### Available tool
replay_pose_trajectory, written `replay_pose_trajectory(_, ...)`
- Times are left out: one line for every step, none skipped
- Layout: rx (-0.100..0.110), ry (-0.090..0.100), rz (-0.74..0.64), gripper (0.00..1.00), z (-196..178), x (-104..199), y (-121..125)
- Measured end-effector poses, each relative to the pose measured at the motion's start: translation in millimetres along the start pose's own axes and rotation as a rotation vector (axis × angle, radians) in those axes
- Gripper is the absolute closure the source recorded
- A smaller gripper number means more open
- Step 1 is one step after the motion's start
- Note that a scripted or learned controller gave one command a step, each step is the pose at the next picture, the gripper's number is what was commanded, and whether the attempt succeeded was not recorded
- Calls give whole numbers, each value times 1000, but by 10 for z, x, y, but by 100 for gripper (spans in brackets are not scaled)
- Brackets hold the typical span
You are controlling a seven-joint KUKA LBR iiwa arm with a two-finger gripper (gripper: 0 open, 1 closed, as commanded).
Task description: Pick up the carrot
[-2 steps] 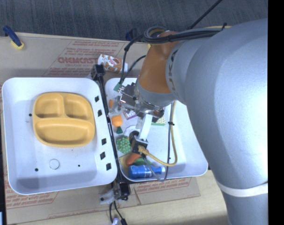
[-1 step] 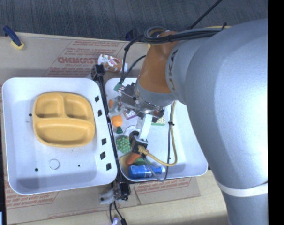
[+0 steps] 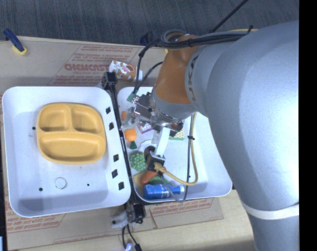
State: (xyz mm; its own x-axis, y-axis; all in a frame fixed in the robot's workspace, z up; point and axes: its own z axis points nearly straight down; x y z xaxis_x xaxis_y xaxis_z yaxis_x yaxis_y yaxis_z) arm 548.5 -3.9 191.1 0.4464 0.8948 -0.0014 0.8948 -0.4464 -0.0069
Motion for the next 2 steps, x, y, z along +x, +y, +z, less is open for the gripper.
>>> replay_pose_trajectory(0, 0, 0, 0, 0, 0, 0)
replay_pose_trajectory(-3, 1, 223, 0, -2, 21, -57)
